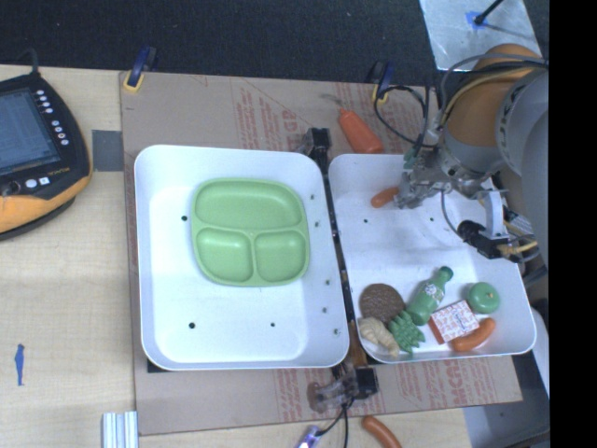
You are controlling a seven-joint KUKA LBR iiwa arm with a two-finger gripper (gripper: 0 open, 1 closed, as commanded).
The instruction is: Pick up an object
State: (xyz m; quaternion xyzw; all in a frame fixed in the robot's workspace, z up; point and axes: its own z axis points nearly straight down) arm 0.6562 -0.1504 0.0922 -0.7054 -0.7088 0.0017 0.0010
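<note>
Orange carrot (383,196) lies near the far edge of the right bin (410,241), and the hand (417,194) is down just beside it, tips at the bin floor. Whether it is wide or narrow, I cannot tell. Nearer us, a bottle (431,295), cookie (381,301) and sausage (471,336) crowd the front edge. Left bin (168,250) carries a green plate (250,231).

Cardboard sheet (233,101) under bins: faint red printed lettering along edges, not legible. Small red/white box (454,320) in right bin (401,241): printed pattern, text too small to read. Pendant screen (23,138): content unreadable.
</note>
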